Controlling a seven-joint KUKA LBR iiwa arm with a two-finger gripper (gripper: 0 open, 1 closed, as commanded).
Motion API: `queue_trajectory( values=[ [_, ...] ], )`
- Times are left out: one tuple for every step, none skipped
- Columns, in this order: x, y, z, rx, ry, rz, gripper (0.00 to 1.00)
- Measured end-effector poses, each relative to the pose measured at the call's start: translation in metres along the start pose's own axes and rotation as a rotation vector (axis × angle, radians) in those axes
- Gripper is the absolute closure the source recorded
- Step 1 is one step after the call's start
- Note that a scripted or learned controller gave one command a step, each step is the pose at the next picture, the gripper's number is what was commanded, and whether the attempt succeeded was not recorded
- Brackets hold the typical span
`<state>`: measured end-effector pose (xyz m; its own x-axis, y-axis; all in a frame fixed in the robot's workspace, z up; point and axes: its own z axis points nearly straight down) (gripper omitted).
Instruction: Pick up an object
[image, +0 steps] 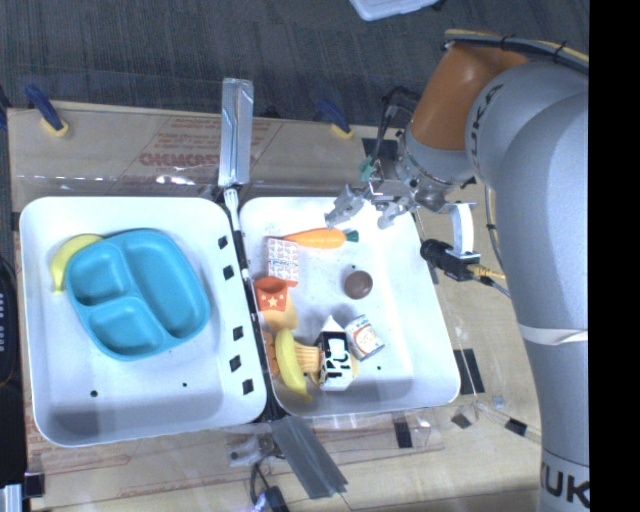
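Note:
My gripper (365, 209) hovers over the far edge of the right bin (425, 330), fingers spread open with nothing between them. Just below and left of it lies an orange carrot (316, 238). A brown ball (358, 284) sits in the middle of the bin. Along the bin's left wall are a white patterned box (282, 258) and an orange cup with a star (271, 296). Toward the near side lie a yellow banana (289, 363), a black-and-white toy (335, 361) and a small can (365, 338).
The left bin (60, 400) holds a blue divided plate (140, 290) with a yellow piece (64, 258) tucked under its far left edge. A metal divider bar (236, 130) stands between the bins at the back. The grey arm (520, 200) fills the right side.

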<state>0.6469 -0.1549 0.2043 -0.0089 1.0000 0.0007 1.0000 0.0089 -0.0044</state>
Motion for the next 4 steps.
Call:
queue_trajectory(
  values=[
    [0.005, 0.010, 0.113, -0.001, 0.000, 0.145, 0.00],
    [-0.039, 0.011, 0.069, -0.006, -0.002, 0.038, 0.00],
    [0.026, 0.011, 0.085, 0.000, 0.002, 0.055, 0.00],
    [-0.030, -0.107, 0.113, -0.001, -0.001, -0.085, 0.00]
  ],
)
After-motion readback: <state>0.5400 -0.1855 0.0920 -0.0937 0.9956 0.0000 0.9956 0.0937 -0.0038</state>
